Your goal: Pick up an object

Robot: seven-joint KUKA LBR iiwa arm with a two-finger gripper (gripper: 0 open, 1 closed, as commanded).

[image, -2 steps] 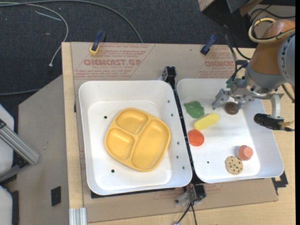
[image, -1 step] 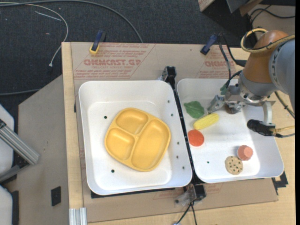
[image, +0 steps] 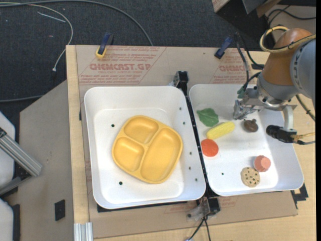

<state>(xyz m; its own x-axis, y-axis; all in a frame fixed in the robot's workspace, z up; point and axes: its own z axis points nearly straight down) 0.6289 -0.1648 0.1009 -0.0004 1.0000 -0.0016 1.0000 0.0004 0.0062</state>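
Over the right bin (image: 281, 182), the gripper (image: 243, 110) hangs beside a small brown object (image: 250, 126) and a yellow corn cob (image: 220, 130); its grasp cannot be told.

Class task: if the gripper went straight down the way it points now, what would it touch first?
Probably the bare floor of the right bin, between the corn cob and brown lump; the gripper hangs there, though depth is unclear.

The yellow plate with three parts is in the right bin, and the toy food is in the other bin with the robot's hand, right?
Not quite. The camera view shows the yellow plate in the left bin, not the right one. The rest holds: the toy food, like the corn and the cookie, lies in the right bin, where the gripper is.
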